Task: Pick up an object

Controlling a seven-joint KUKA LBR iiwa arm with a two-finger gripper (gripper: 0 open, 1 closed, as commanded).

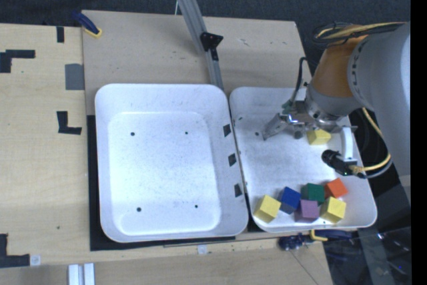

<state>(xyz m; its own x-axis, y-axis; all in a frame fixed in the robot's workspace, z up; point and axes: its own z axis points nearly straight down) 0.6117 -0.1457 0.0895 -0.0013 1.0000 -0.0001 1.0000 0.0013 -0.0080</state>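
Two white bins lie side by side on the bench (40, 97). The left bin (163, 160) has a bare speckled floor. The right bin (267, 157) holds all the blocks. The grey arm (380, 77), with its orange band (331, 73), reaches in from the right over the far part of the right bin. The gripper (280, 125) hangs low there, its jaws spread apart and released, one finger (270, 130) pointing left toward the bin floor; nothing lies between them. A yellow block (319, 137) sits just right of the jaws, beside the wrist. The other blocks cluster at the near right corner: yellow (268, 208), blue (290, 199), green (312, 192), purple (308, 209), orange (336, 187), and another yellow (335, 209). A grey pole (190, 7) slants across the far bench.
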